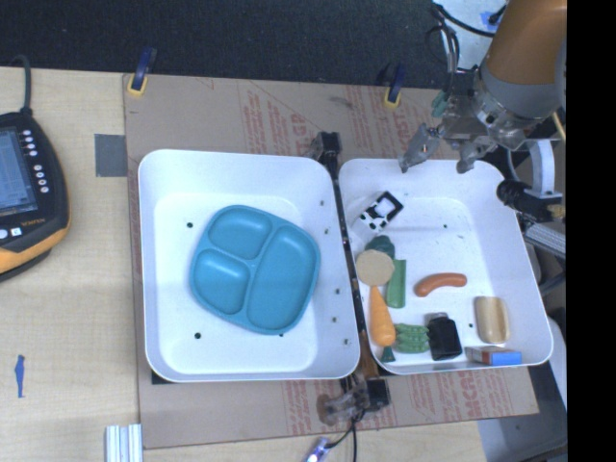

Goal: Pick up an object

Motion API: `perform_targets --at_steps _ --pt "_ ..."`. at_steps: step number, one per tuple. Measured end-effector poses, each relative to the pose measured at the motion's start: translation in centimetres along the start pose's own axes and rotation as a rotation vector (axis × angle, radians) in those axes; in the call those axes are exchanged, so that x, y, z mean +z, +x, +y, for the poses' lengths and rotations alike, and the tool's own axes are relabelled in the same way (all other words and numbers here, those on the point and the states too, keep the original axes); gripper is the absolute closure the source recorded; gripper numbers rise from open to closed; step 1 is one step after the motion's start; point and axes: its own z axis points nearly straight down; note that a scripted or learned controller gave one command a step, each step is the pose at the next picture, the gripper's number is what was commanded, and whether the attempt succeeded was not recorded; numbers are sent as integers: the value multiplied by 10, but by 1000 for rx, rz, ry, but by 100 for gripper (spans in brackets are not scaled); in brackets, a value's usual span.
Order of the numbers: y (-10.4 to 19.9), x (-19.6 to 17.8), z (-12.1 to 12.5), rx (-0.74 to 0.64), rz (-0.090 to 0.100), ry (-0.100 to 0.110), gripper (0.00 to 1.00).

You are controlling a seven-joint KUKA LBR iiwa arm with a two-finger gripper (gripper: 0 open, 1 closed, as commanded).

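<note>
1. Gripper [443,154] sits over the far rim of the right bin [510,221], near its far-right corner. Its two fingers are spread wide apart with nothing between them.
2. Arm: grey wrist, orange band [527,22] above it, entering from the upper right.
3. Right bin contents, nearest the gripper first: a small black-and-white block [381,211] on the far-left floor, well apart from the fingers.
4. Along the left wall: a round tan disc [375,269] overlapping a dark green piece [396,281]; below them an orange carrot [382,320] lying lengthwise, and a green ridged item [411,338] touching its near end.
5. Mid-floor: an orange-red sausage [441,283], lying alone, apart from its neighbours.
6. Near edge: a black block [444,338] just beside the green item; a tan bread-like piece [491,319] to its right; a small blue-and-tan item [494,357] against the near wall.
7. Left bin [164,248]: holds a blue divided plate [255,269] with three compartments, lying flat, centred.
8. Both bins rest on brown cardboard [241,114] held by blue-and-yellow clamps [141,70] at its far edge.
9. Bench left: a black-and-orange handheld pendant [27,191] with a screen.
</note>
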Motion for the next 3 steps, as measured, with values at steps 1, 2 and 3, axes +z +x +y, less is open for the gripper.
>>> perform_targets --at_steps 1,2,3 --pt "-16 118 -55 0 0 3 0" --pt "-61 162 -17 0 0 0 0" --pt "13 68 -44 -1 0 -3 0"
